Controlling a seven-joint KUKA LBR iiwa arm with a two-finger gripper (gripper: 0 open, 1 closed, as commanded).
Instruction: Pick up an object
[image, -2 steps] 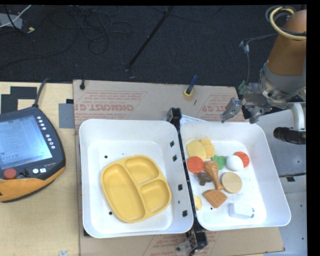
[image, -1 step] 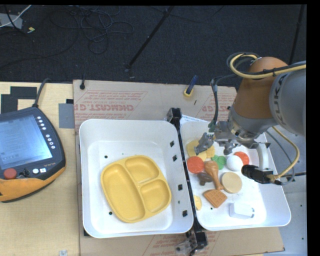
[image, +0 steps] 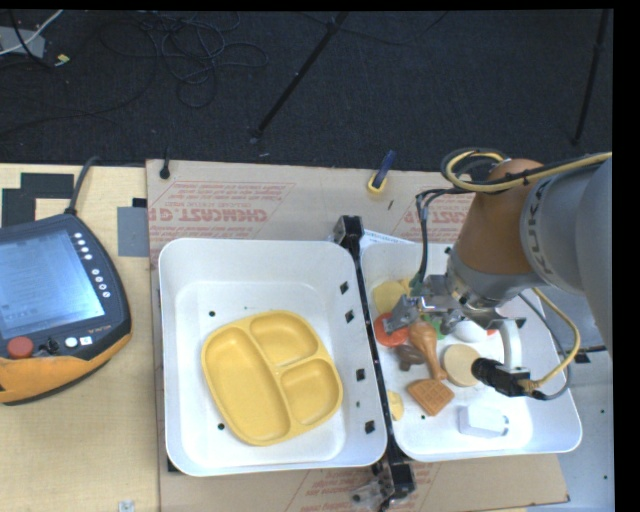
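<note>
Gripper (image: 425, 312): centre-right of frame, low over right bin's clutter; finger state can't be told from this angle, nothing confirmed held.

L to R:
- Teach pendant (image: 60, 300), far left, off the bins.
- Left bin (image: 185, 262): yellow divided tray (image: 272, 375).
- Right bin (image: 560, 425): pick candidates packed just under the gripper, i.e. tan drumstick-shaped piece (image: 426, 345), brown cracker-like square (image: 432, 396), white block (image: 484, 420).

Procedure: centre on one item, descend vertically, close, lift straight. Crowding risks a double grab.

Clearance: centre divider (image: 365, 330) close on left. Free floor toward lower right.
</note>
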